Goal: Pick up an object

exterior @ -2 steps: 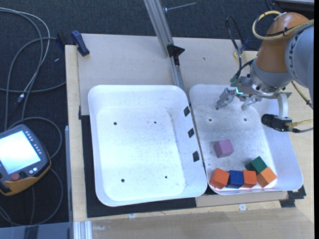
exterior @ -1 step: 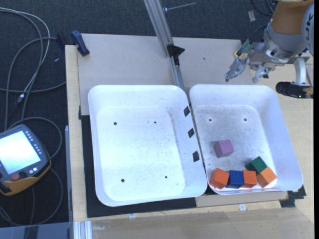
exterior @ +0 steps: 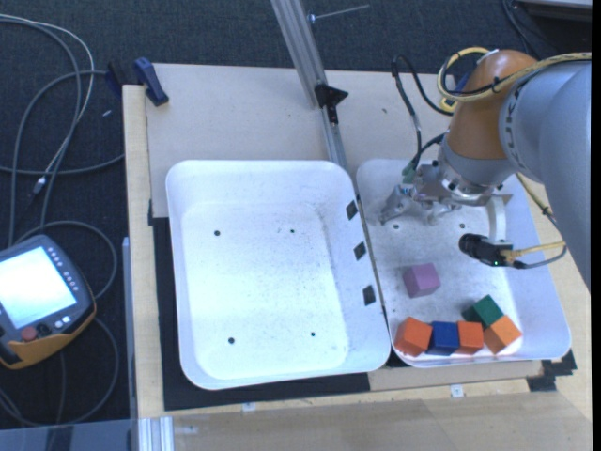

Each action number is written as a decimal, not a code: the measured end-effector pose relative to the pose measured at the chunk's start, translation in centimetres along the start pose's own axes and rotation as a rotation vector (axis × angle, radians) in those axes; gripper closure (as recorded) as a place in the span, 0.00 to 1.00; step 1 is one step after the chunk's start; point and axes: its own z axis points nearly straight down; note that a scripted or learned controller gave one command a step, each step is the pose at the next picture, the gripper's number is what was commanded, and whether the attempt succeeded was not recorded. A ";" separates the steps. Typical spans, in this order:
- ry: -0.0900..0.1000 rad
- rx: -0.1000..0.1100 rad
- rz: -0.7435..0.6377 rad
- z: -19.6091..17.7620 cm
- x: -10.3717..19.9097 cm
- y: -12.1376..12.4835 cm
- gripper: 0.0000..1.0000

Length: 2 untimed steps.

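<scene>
My gripper hangs open over the far part of the right bin, with nothing between its fingers. A purple block lies alone a short way in front of it, apart from it. Along the bin's near edge sit an orange block, a blue block and a red-orange block in a row. A green block and another orange block sit at the row's right end. The grey arm with its orange band comes in from the right.
The left bin stands beside the right one, with black clips along the shared wall. A slanted metal pole rises behind the bins. A teach pendant and cables lie on the floor at left. A blue clamp sits at the bench's far left corner.
</scene>
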 end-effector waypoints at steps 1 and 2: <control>-0.002 -0.005 0.004 -0.4 -2.3 -6.7 0.00; 0.001 -0.005 0.000 -0.4 0.7 -10.7 0.00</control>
